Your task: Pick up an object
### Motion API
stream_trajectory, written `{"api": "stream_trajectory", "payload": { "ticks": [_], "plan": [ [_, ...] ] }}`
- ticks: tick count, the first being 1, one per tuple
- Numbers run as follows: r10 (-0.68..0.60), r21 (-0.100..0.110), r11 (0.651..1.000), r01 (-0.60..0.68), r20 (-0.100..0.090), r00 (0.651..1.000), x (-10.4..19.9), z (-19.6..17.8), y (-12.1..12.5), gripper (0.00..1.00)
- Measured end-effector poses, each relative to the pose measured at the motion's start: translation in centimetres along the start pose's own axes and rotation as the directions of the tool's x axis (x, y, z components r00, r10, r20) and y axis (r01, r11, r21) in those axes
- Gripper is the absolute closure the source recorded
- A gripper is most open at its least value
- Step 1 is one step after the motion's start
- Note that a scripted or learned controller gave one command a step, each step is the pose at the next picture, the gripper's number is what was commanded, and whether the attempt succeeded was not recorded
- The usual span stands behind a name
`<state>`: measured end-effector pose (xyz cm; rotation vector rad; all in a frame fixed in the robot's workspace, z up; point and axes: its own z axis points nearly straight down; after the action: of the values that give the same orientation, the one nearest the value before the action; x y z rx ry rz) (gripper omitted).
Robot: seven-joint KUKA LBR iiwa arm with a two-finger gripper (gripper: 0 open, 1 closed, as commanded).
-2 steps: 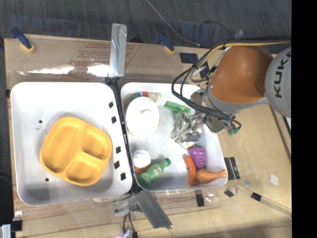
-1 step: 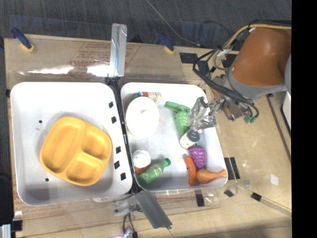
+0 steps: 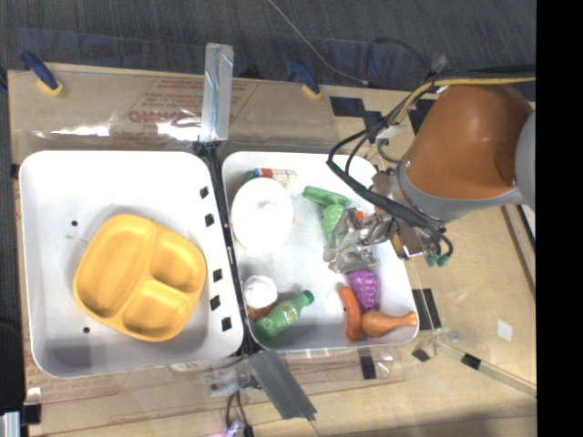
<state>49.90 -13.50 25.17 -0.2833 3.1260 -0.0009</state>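
Orange arm band (image 3: pixel 469 144) sits above the pincer (image 3: pixel 351 248); I cannot tell its state. Purple grapes (image 3: pixel 365 287) lie just below it, green bottle (image 3: pixel 282 316) farther left. No writing is readable.

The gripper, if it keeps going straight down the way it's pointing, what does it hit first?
Probably the purple grape bunch, which lies right under the gripper in the right bin. Depth is hard to judge from this slanted view.
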Motion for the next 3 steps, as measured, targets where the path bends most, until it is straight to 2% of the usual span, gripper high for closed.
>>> {"api": "stream_trajectory", "payload": {
  "ticks": [1,2,3],
  "plan": [
    [-0.359,0.003,0.933,0.359,0.001,0.933,-1.4,-2.1,-7.9,1.00],
    [-0.302,-0.010,0.953,0.302,-0.008,0.953,-0.3,11.7,-2.7,1.00],
    [-0.287,0.002,0.958,0.287,0.004,0.958,-4.2,4.3,0.2,1.00]
  ]
}}
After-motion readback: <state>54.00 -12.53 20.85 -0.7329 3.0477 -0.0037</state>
